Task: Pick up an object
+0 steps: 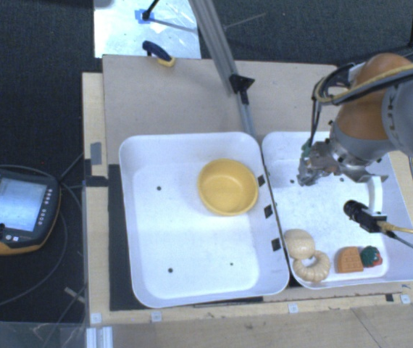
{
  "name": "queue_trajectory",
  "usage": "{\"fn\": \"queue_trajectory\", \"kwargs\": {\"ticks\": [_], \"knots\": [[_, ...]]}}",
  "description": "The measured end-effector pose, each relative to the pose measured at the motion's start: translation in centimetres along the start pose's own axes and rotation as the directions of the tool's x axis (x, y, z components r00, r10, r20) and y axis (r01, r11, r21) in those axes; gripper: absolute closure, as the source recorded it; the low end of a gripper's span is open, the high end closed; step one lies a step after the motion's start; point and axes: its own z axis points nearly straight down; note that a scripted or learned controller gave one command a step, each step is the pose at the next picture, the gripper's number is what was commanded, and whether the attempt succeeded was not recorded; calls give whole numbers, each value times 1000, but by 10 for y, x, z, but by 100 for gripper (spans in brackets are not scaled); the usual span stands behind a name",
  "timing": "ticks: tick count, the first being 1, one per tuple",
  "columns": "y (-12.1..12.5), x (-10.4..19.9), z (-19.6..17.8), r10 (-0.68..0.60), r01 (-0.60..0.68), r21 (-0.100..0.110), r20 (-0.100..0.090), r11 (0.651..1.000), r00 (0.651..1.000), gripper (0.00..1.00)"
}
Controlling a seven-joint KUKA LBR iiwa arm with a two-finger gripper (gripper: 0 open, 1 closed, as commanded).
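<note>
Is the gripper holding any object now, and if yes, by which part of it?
It cannot be told. The gripper hangs over a bare part of the right bin, apart from the toys along its front edge, and nothing shows under it.

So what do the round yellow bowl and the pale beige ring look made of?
Round yellow bowl: probably plastic, matte to slightly glossy, with even colour and a smooth moulded rim. Pale beige ring: possibly soft rubber or foam, dull and ridged; too small to tell.

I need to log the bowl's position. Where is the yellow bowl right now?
The yellow bowl sits in the left bin, toward its upper right part near the divide between the two bins, well left of the hand.
</note>
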Motion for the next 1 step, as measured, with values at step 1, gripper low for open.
{"fn": "queue_trajectory", "kwargs": {"ticks": [1], "knots": [[-2, -5, -44, 1, -1, 0, 0, 1000, 1000, 100]]}}
